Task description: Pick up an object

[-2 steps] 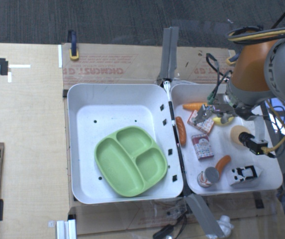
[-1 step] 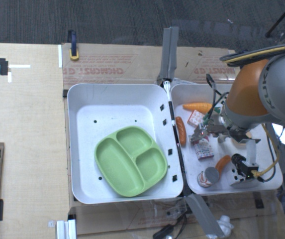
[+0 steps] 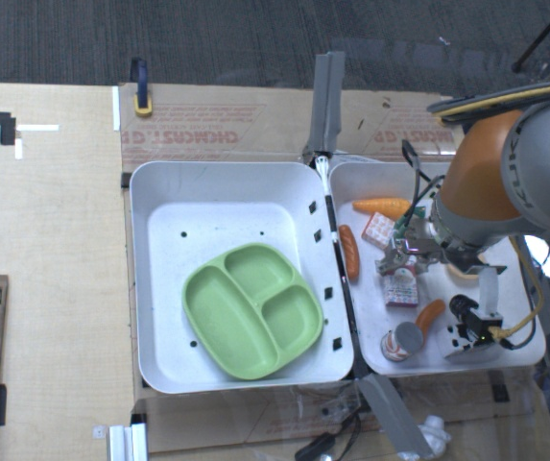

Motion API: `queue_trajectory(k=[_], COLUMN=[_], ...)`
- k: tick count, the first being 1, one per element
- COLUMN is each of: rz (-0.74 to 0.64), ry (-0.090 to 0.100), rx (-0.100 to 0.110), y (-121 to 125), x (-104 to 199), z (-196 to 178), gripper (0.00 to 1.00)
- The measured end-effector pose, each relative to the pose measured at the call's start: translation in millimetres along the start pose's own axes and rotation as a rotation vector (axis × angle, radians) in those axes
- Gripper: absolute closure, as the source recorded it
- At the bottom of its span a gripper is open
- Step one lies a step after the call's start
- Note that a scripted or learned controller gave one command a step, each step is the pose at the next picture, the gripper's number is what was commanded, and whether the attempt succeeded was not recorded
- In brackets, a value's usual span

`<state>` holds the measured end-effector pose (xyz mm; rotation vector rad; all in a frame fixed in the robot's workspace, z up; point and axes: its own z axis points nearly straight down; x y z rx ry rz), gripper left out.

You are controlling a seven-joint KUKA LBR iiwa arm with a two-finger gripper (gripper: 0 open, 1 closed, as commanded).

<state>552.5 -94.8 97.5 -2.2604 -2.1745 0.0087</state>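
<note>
My gripper [image 3: 401,260] reaches down into the right bin [image 3: 534,353], just above a small pink and white packet [image 3: 401,292]. Its tips sit low over the packet, and the wrist hides how they stand. Around it lie an orange carrot [image 3: 382,205], a pink patterned card [image 3: 377,229], a reddish sausage [image 3: 350,252], a small orange piece [image 3: 429,314] and a little can with a grey lid [image 3: 401,340].
The left bin [image 3: 145,257] holds a green divided plate [image 3: 252,309]. A divider post [image 3: 326,104] stands between the bins at the back. The arm's grey body and orange band [image 3: 486,176] cover the right bin's far right part. A black cable fitting [image 3: 471,327] hangs over its front right.
</note>
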Motion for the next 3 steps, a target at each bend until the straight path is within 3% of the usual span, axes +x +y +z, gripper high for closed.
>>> queue_trajectory(k=[1, 2, 3], rz=[0.026, 0.026, 0.021], ry=[-0.001, -0.002, -0.001], rx=[-0.004, 0.0, -0.002], y=[-18, -18, -58], x=[61, 60, 65], z=[-92, -99, -92], gripper=[1.0, 1.0, 1.0])
